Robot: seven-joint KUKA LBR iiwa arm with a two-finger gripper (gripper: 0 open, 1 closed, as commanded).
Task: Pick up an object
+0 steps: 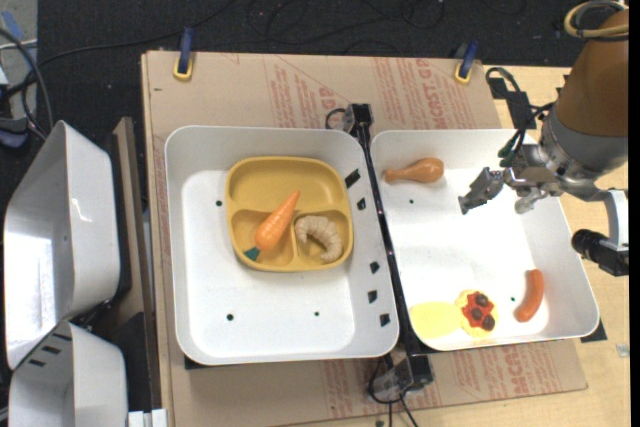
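Look at the drumstick: a small orange-tan toy chicken leg with a plump rounded end and a thin pale bone end. It lies flat in the right bin, its long axis nearly level across the view, fat end pointing toward the gripper and bone end pointing away, toward the divider between the bins. You will find it just beyond the gripper's left fingertip, near but apart from it. The arm comes in from the right edge, its orange band above a grey wrist, the tool angled down and leftward over the right bin's floor. Its two dark fingers stand spread apart with nothing between them. Nearer you than the gripper, a sausage lies by the bin's wall.
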